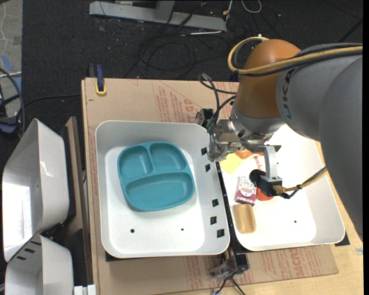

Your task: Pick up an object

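Room: dark floor beyond the bench, crossed by loose black cables (155,49), with a grey bar (155,14) lying along the far edge
Surface: brown board (150,98) with red print, and a blue and orange clamp (101,86) on its far corner at the view's left
Off the board: spare white tubs (34,173) at the view's left
Near-left bin (109,230): white and shallow, with small black marks down the wall it shares with its neighbour
Teal plate (155,176): three-part, lying flat in that bin, its long axis slanting slightly across the view
Right-hand bin (305,230): white, brightly lit, touching the other bin along one wall
Arm (323,92): grey with an orange band, reaching in from the view's right over the far half of the right-hand bin
Gripper (218,147): low over the shared wall, at its far end
Claw state: cannot tell, as the wrist covers it
Yellow piece (230,165): in the right-hand bin, just beside the gripper, against the shared wall
Packet (246,190): white and purple, near the yellow piece, long axis running near to far and tilted a little
Tan block (244,219): nearest the camera, close to the shared wall, long axis near to far, rounded ends
Red thing (264,195): just beside the packet, mostly hidden
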Robot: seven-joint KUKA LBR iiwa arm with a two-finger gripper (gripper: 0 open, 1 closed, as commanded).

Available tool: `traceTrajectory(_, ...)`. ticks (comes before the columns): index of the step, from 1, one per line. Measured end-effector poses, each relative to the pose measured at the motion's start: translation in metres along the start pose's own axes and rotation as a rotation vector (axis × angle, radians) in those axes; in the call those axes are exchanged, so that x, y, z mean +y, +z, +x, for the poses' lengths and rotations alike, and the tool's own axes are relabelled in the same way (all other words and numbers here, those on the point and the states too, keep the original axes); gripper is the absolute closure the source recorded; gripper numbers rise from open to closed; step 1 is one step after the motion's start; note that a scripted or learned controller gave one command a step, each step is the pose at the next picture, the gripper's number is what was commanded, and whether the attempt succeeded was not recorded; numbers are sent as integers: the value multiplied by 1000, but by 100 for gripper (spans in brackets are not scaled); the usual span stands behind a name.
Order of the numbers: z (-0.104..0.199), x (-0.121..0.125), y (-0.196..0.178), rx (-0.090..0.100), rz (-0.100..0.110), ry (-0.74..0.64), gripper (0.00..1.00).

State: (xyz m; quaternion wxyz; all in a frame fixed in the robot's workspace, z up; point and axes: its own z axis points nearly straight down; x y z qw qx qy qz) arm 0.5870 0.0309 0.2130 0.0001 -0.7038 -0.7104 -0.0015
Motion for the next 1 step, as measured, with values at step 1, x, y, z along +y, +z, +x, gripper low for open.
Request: traceTrajectory(1,46,-9,-12,-1,1,1,100)
